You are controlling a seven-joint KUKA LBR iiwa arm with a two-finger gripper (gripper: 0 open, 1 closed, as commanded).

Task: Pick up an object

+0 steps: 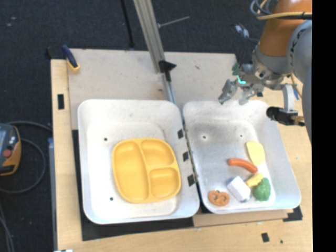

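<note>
The right bin (210, 140) holds several small items near its front right corner: an orange-red sausage (242, 164), a pale yellow wedge (255, 152), a white block (238, 187), a green broccoli piece (262, 189), a small yellow piece (254, 180) and a brown pretzel (218, 197). My gripper (235, 96) hovers above the back rim of the right bin, well behind the items. Its two fingers are spread apart with nothing between them.
The left bin (94, 119) holds a yellow divided plate (146, 169). A grey metal post (151, 30) rises behind the bins, with a black clamp at its base. A black-and-yellow tool (70, 58) lies at the bench's back left corner.
</note>
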